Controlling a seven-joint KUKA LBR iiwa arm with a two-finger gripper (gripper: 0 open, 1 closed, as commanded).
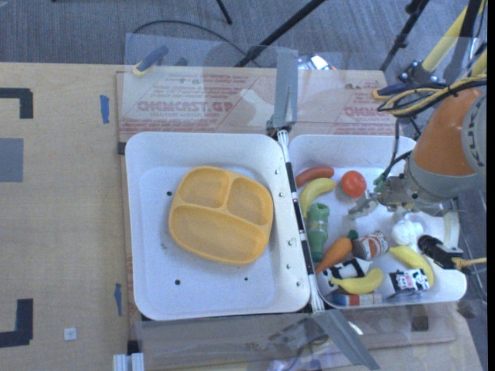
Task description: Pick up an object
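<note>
Claw (pixel 370 204) hovers low in the right bin (pixel 456 286), empty; finger spread unreadable from this angle. Nearest candidate: tomato (pixel 353 183), just up-left of the tips, round, no long axis. Carrot (pixel 337 253) lies below-left, slanting away from the claw.

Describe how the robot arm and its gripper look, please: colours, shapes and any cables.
The arm is thick and rounded, with a broad orange band above a grey wrist section. The gripper is a small grey metal part with thin fingers. Yellow, black and blue cables run over the arm near its top, and a thin dark cable curves beside the wrist.
</note>
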